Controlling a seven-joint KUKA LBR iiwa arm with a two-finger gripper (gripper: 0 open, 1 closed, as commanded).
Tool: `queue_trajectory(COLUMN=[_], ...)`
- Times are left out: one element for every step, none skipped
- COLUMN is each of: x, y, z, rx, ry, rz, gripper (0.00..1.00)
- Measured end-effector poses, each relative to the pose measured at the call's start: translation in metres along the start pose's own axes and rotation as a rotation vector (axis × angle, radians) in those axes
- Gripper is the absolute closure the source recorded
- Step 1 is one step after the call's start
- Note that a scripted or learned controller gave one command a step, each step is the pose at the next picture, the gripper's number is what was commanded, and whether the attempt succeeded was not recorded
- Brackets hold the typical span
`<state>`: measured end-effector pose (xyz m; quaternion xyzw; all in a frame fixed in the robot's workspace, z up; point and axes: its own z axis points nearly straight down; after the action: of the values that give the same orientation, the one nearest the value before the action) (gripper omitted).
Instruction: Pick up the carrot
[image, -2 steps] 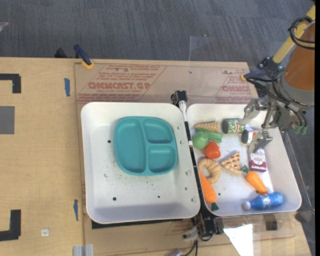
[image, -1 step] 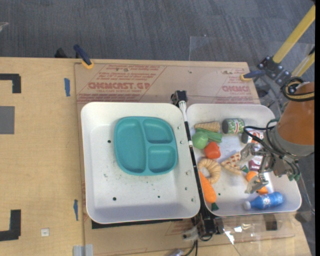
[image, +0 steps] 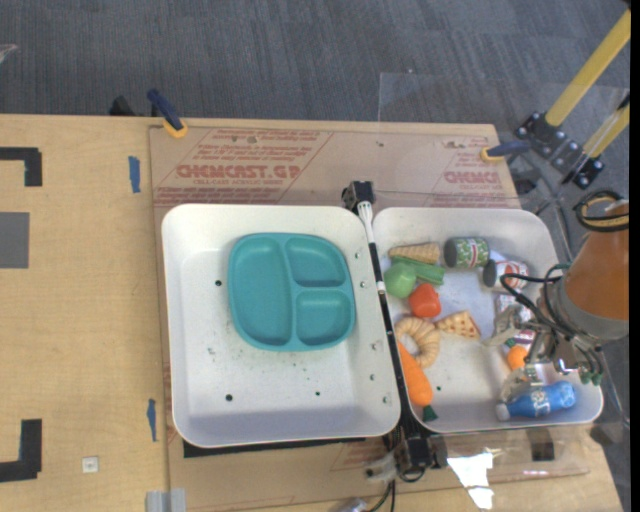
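Hovering pincer (image: 530, 345) right bin's (image: 480, 418) right | carrot (image: 416, 377) left wall

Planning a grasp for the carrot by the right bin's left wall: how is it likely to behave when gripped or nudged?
The carrot looks like a moulded toy, so probably stiff and light. Its tapered, rounded body may roll or slip out of a pinch. It lies along the right bin wall beside the pretzel, so a nudge would likely slide it along that wall.
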<state>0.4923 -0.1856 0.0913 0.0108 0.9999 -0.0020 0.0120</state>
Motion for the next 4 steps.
queue_trajectory(x=[-0.003, -0.002, 0.003, 0.009], y=[0.001, 0.001, -0.013, 0.016], z=[-0.012, -0.011, 0.001, 0.001], rx=[0.002, 0.001, -0.006, 0.005], ry=[-0.006, -0.004, 0.006, 0.010], rz=[-0.003, -0.003, 0.274, 0.659], gripper=[1.00, 0.00, 0.00, 0.00])
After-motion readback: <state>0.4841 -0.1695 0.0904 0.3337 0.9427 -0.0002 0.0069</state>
